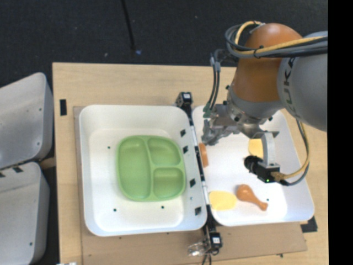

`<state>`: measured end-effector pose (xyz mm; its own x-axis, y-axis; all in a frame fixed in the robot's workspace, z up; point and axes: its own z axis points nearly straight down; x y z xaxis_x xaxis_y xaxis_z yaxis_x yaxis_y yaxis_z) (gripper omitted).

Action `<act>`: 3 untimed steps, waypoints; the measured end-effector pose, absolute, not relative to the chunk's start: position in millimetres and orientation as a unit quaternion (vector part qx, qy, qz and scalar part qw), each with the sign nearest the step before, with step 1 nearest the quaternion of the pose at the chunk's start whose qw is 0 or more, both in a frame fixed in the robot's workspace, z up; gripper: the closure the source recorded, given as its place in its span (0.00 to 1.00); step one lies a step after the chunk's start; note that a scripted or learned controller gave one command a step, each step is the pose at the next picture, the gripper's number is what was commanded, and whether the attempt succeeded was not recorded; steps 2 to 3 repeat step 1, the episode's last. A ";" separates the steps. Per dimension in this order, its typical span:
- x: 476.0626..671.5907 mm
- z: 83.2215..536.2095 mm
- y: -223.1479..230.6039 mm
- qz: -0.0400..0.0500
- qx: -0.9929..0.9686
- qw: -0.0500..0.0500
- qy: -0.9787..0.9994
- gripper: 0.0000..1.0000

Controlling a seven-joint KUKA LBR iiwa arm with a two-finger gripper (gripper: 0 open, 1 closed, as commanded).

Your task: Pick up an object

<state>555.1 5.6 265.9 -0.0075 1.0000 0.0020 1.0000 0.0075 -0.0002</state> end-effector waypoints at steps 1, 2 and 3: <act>538.1 245.5 58.4 0.000 -0.705 0.001 -0.710 1.00; 538.1 245.5 58.4 0.000 -0.705 0.001 -0.710 1.00; 538.1 245.5 58.4 0.000 -0.705 0.001 -0.710 1.00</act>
